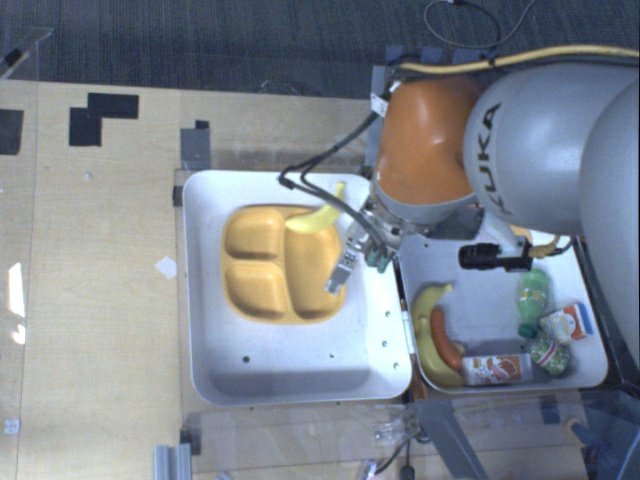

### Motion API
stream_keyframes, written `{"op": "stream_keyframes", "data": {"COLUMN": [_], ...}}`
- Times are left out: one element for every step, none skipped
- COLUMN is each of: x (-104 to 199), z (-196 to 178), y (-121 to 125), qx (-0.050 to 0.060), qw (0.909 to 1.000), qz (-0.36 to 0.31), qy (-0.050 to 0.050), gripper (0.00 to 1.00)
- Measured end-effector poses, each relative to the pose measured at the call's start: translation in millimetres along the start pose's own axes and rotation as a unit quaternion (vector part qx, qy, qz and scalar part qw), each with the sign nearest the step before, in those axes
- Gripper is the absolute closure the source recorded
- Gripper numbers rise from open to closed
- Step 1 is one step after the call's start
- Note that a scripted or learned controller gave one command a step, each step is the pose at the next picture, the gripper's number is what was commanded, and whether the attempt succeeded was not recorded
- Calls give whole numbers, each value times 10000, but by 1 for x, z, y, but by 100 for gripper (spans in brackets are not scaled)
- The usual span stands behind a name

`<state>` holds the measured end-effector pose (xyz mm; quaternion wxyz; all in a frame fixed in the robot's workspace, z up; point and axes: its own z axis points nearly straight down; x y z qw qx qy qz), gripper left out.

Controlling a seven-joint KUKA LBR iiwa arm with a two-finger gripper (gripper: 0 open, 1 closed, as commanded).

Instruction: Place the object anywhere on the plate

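The grey arm (540,138) with its orange band reaches in over the bench (90,298), above the border between the two white bins. The left bin (290,368) carries a yellow plate (262,268) with compartments. A yellow banana (318,216) lies at the upper right edge of the plate, touching it, just beside the gripper (345,268). The gripper hangs over the right edge of the plate; whether it is released or clenched, I cannot tell. The right bin (580,358) contains another banana (432,333), a sausage (447,340) and several small packages (545,333).
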<state>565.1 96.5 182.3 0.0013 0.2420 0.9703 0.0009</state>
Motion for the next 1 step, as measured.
{"op": "stream_keyframes", "data": {"x": [-24], "z": [0], "y": [-100], "qx": [3], "qw": [10000], "qz": [-18], "qy": [-4], "gripper": [0]}}
